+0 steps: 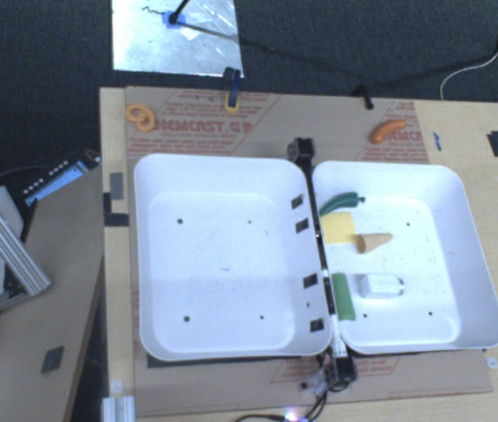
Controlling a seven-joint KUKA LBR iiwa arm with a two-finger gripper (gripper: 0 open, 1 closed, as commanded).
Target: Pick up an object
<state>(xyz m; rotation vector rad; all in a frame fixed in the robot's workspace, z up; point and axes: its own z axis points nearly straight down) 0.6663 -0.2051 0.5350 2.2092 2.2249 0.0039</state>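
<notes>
Bins, two, white, are sitting side by side on a board [319, 117] bearing red print; I am reading "HEMCAST GP", the rest too faint. Left bin [223, 253]; right bin [434, 236] is holding the candidate objects along its left wall: green pepper [341, 202], yellow block [337, 229], tan cone [374, 242], white piece [381, 285], green stick [343, 295]. Orange ring [141, 116] and orange sausage [388, 130] are lying outside on the board. I am unable to tell my gripper's state.
</notes>
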